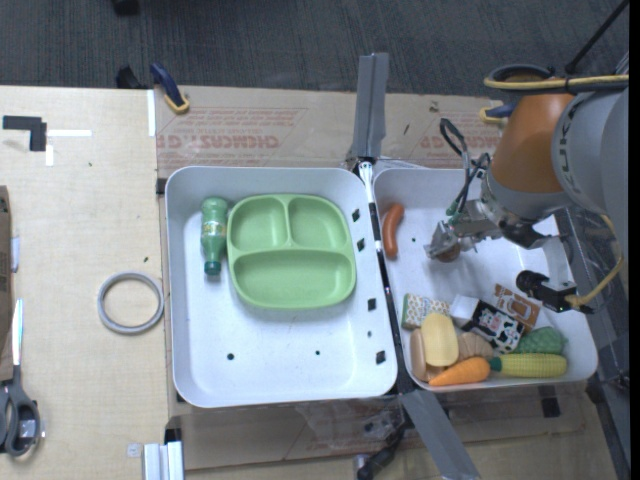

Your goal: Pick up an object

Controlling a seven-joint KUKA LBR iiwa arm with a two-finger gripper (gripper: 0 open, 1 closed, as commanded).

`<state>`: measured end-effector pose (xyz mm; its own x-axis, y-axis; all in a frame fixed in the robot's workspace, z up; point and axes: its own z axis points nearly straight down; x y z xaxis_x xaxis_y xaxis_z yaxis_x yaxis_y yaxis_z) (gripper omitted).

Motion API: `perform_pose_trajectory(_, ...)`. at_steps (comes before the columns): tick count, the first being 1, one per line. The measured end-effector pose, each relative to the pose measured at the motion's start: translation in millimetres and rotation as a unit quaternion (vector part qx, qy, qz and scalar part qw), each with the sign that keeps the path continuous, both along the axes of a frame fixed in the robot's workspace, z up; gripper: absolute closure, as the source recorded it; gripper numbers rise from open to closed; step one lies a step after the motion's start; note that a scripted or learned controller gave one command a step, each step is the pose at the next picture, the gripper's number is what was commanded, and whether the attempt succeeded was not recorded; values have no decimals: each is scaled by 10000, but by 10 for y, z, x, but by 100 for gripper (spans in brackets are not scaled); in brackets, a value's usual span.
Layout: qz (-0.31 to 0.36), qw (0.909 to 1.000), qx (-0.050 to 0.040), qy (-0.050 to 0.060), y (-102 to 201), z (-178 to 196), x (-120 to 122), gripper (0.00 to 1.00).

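Camera view gives me the tool (pixel 447 245) low over the right bin (pixel 420 183), near its far edge; I cannot tell its state. Just beside it, a hot dog (pixel 390 230) lies along the left wall. A carrot (pixel 460 372), corn cob (pixel 532 365) and broccoli (pixel 545 340) crowd the near-right corner. 1 green divided plate (pixel 292 250) and 1 green bottle (pixel 213 233) sit in the left bin (pixel 280 368).

red mirrored print runs along the cardboard strip (pixel 255 128) behind the bins; its letters are too blurred to read.
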<state>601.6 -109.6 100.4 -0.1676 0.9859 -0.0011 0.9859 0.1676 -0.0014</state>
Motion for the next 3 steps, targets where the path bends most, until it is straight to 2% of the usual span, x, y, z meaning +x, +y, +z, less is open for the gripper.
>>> perform_pose_trajectory(1, -334, 9994, 3, -7, -73, -86, 142, 100)
perform_pose_trajectory(2, -1420, 9899, -4, -3, -730, -89, 301, 100)
perform_pose_trajectory(3, -1405, 9901, -13, -2, -732, 3, 303, 100)
